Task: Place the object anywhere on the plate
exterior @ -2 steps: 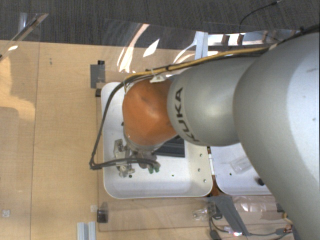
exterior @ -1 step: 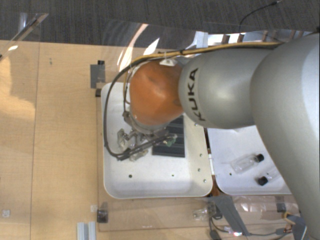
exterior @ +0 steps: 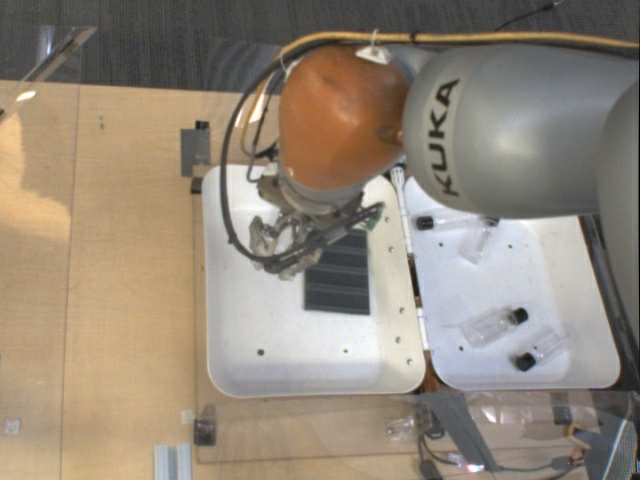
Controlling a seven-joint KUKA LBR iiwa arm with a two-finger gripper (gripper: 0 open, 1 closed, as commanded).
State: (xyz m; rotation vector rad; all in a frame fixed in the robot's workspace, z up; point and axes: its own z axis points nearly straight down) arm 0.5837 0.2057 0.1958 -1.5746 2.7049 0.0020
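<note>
The camera view looked down at a slant on a wooden bench bearing two shallow white bins side by side. The grey KUKA arm reached in from the right, its orange band hanging over the upper part of the left bin. Below the band the gripper sat low over that bin, touching or just above the top edge of a dark ribbed rectangular plate lying flat on the bin floor. Whether the hand was spread or pressed together could not be told, and no object could be seen in it. In the right bin lay small clear vials with black caps, well apart from the plate.
</note>
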